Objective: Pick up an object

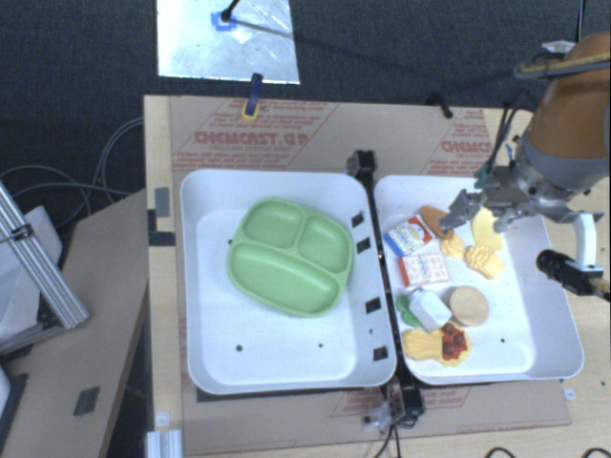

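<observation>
Green tray (290, 256): divided plate lying in the left bin (205, 351), well apart from the arm.
Right bin (544, 351): holds toy food, among them a yellow piece (485, 260), a round tan piece (469, 304) and small packets (423, 268).
Gripper (485, 211): hangs over the right bin's far side, just above the yellow pieces.
Fingers: seemingly spread apart, nothing between them, though the view is poor.

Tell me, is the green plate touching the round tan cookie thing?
Apart. The camera view shows the green plate lying in the left bin, while the round tan piece sits in the right bin, with both bins' walls between them.
</observation>
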Controlling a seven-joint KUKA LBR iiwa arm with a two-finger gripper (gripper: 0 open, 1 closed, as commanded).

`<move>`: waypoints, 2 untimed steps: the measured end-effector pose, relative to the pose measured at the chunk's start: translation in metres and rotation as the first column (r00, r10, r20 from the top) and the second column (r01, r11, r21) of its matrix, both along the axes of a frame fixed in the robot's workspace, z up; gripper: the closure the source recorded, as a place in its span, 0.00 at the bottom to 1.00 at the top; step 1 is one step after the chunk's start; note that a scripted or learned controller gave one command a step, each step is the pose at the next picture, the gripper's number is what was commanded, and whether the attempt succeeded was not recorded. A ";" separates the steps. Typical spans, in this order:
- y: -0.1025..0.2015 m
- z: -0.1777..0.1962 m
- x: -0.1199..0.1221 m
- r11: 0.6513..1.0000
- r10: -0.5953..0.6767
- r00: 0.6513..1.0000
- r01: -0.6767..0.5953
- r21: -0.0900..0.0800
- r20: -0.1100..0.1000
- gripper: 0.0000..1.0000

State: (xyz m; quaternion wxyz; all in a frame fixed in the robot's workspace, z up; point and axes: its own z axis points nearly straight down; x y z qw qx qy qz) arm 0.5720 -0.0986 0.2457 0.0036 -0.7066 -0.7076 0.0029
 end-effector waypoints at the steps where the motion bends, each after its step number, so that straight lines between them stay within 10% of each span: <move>1: 0.000 0.006 0.002 1.000 0.002 1.000 -0.002 -0.001 0.011 0.00; 2: 0.003 -0.041 0.011 1.000 0.001 1.000 -0.001 0.000 0.007 0.00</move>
